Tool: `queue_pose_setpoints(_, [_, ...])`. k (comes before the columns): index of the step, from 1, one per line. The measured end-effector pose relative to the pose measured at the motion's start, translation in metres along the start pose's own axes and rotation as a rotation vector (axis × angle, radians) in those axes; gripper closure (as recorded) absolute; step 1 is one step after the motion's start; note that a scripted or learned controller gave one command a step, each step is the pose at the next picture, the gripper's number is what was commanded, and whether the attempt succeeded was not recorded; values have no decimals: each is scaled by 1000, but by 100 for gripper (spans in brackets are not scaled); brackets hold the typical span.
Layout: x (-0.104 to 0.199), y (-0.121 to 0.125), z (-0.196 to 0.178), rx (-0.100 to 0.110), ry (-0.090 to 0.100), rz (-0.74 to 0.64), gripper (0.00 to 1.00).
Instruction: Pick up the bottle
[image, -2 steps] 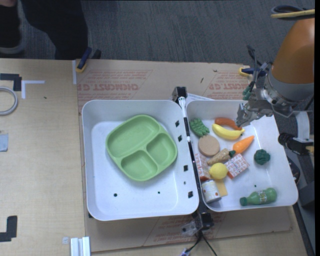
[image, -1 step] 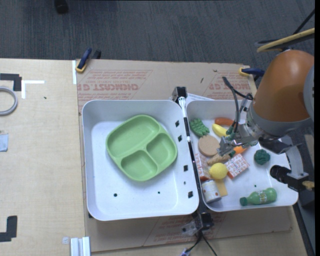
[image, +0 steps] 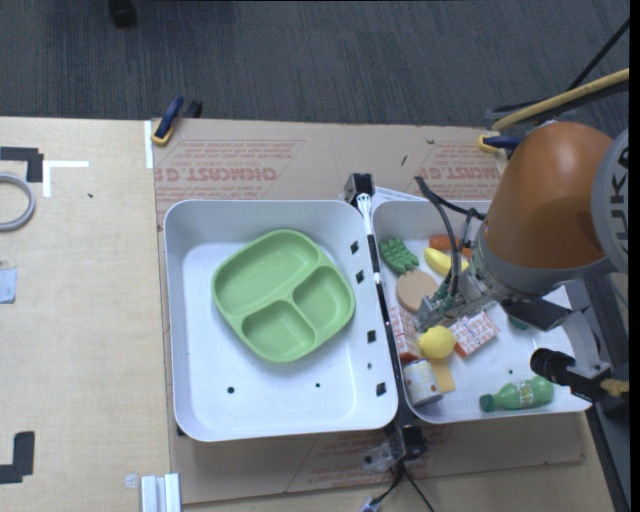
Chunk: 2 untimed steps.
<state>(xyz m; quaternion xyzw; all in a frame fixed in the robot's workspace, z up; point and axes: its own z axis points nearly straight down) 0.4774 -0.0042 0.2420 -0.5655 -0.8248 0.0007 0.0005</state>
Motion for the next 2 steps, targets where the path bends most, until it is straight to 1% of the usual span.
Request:
queue_pose_setpoints(1, [78, 31, 14, 0, 0, 154, 100])
queue_pose_setpoints(2, [130, 50, 11, -1, -1, 74, 100])
